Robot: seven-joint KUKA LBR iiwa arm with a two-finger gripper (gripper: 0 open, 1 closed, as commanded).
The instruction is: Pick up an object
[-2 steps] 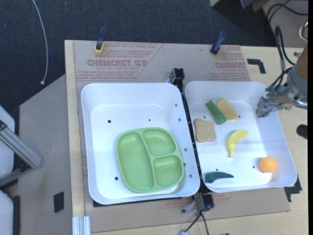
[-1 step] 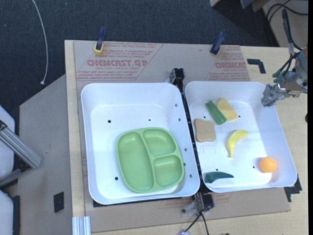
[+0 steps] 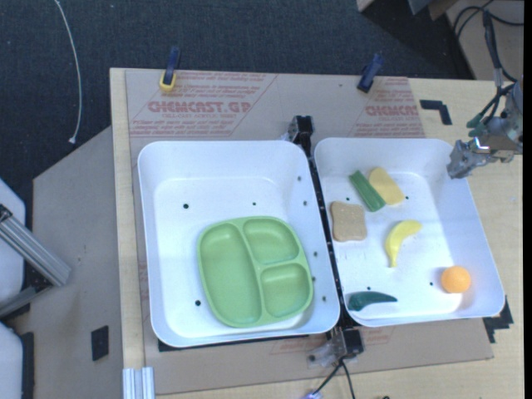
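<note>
The gripper (image 3: 462,158) is seen at the far right edge of the right bin (image 3: 432,152), hovering over its rim, and nothing is held between its tips; whether it is spread or closed cannot be told at this size. No object has been reached yet, so the pick is judged not yet begun. The candidates are all gathered in the right bin: a green stick (image 3: 365,190) lying diagonally, its long axis run from far-left to near-right, just beside a yellow block (image 3: 386,186); a tan slice (image 3: 348,221) laid flat by the left wall; a banana (image 3: 401,239) with its length sloped from far-right to near-left; an orange ball (image 3: 455,280) at the near right; and a dark green piece (image 3: 370,301) stretched left to right along the near wall. In the left bin (image 3: 166,173) a green divided plate (image 3: 253,270) is set flat, likely kept apart as a drop spot.
</note>
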